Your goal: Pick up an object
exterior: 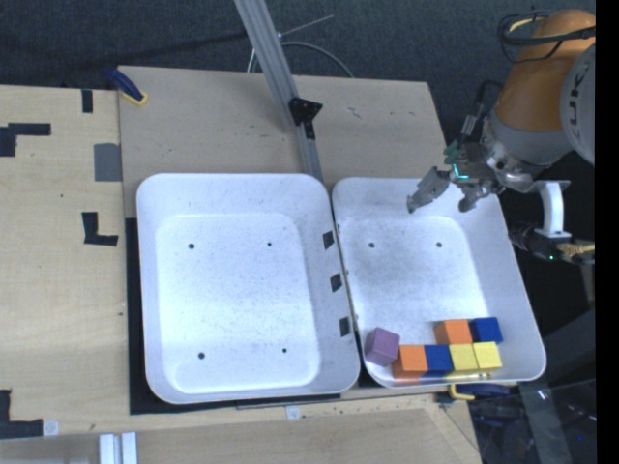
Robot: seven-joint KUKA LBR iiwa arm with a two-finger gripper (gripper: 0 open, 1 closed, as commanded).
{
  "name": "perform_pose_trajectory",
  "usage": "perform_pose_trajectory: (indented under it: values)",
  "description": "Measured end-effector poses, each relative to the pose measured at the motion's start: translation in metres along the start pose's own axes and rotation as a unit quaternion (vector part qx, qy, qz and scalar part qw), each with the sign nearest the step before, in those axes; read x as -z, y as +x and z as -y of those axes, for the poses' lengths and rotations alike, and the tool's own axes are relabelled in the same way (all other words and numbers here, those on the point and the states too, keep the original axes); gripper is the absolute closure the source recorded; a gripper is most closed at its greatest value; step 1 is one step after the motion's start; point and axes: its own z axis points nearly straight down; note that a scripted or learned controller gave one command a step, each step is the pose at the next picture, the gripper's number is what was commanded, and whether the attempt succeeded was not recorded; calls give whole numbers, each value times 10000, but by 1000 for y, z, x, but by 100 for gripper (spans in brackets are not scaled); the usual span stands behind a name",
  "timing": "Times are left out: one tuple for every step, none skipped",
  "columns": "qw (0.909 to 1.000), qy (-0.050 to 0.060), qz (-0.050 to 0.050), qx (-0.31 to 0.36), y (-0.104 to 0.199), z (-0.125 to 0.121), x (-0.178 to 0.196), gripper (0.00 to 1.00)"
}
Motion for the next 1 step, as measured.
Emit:
perform_pose_trajectory:
  values:
    - [10000, 20, 10, -1, 13, -22, -49, 0]
